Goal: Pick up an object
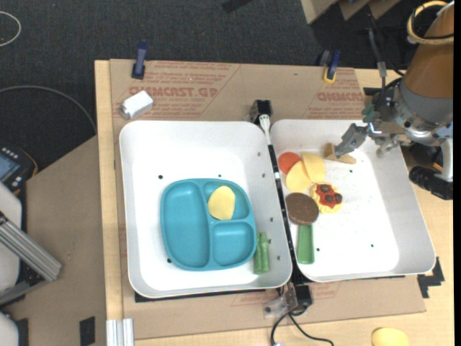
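My gripper (370, 141) hangs over the back of the right bin (389, 215), open, with nothing between its fingers. Its left finger (351, 140) is just above a small tan piece (341, 156) on the bin floor. Left of it lies a cluster: an orange-red round piece (289, 162), pale yellow pieces (305, 172), a yellow slice with red dots (328, 197), and a brown disc (301, 207) on a green handle (305, 244).
The left bin (144, 193) holds a blue divided tray (202, 225) with a yellow item (222, 202) in one compartment. A green stick (261, 253) lies by the tray's right side. Black clips sit between the bins.
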Available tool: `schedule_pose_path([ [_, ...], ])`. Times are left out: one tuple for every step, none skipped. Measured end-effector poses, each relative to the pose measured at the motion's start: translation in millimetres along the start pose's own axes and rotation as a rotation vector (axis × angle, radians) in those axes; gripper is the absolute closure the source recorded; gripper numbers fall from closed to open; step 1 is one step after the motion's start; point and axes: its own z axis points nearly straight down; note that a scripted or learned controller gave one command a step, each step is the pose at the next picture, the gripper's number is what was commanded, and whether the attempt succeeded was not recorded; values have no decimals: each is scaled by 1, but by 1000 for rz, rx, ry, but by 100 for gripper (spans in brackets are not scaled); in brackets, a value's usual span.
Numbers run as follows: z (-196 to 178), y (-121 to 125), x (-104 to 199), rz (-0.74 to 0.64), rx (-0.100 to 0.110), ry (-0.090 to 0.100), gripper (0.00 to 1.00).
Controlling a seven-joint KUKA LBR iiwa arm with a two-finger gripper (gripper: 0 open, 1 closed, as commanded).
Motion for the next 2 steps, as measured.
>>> schedule_pose_path([
  [-11, 1, 0, 0, -4, -1, 100],
  [-164, -24, 111, -14, -21, 3, 100],
])
